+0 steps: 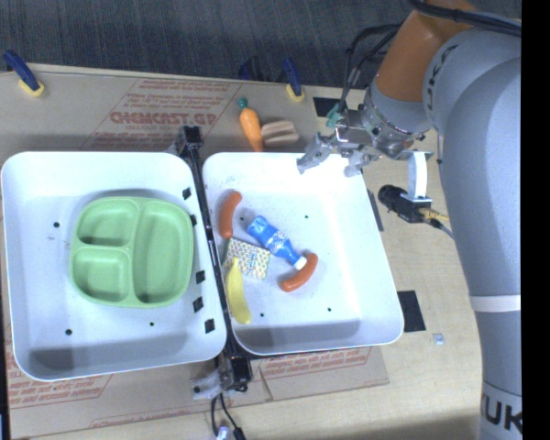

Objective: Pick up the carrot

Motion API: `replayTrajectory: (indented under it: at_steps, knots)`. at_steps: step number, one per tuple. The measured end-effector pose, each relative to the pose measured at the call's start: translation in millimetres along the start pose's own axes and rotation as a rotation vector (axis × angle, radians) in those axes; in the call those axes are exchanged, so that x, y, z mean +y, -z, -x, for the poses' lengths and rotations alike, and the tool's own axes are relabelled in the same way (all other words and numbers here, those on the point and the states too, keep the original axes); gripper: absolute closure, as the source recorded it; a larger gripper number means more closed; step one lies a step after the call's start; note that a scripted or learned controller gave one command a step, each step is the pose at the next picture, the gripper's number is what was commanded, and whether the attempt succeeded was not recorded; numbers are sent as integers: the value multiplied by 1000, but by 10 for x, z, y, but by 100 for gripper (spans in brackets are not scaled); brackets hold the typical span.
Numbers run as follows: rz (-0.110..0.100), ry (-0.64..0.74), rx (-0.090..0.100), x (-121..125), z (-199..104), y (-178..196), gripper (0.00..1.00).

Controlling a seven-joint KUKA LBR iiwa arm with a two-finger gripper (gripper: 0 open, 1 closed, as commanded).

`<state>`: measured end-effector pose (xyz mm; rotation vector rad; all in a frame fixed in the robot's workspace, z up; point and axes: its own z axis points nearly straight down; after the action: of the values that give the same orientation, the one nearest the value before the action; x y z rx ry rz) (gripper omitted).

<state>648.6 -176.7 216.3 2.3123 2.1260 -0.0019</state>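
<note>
Carrot point(249, 126) lies on the tabletop beyond the right bin's point(371, 273) far rim, left of my gripper point(333, 157), long axis running near-far. Gripper spread, pinching nothing, over the bin's far edge.

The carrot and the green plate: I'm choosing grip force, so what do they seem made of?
The carrot, lying on the cardboard behind the right bin, looks like moulded toy plastic: even orange, smooth, small green top. The green plate in the left bin looks like matte hard plastic: one flat colour, rounded moulded compartments. Neither material is certain from this view.
</note>
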Motion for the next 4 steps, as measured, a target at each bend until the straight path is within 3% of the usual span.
replayTrajectory:
  at_steps: [1, 2, 3, 4]
  knots:
    - [-6, -367, 2, 78, 46, -783, 0]
    - [-9, -792, 2, 2, -850, -1252, 0]
    - [-3, -720, 2, -95, -1044, 425, 0]
    - [-5, -1219, 0, -19, -280, 1053, 0]
